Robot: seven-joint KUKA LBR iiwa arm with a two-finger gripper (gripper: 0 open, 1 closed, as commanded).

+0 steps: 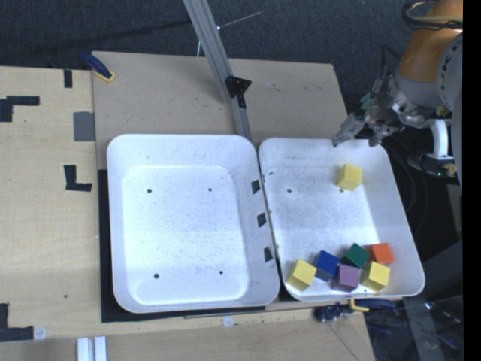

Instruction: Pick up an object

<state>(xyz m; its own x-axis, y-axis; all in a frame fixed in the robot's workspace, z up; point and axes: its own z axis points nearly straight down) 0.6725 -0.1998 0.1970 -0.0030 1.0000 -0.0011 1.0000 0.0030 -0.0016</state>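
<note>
The jaws hang just above the far right corner of the right bin, and I cannot tell how far open they are; no object is seen between them. A yellow cube lies alone near them with free floor around it, while the other cubes crowd against the near edge.

The light wooden worktop carries two shallow white bins side by side, the left bin touching the right bin, on a dark mat showing at their edges.
</note>
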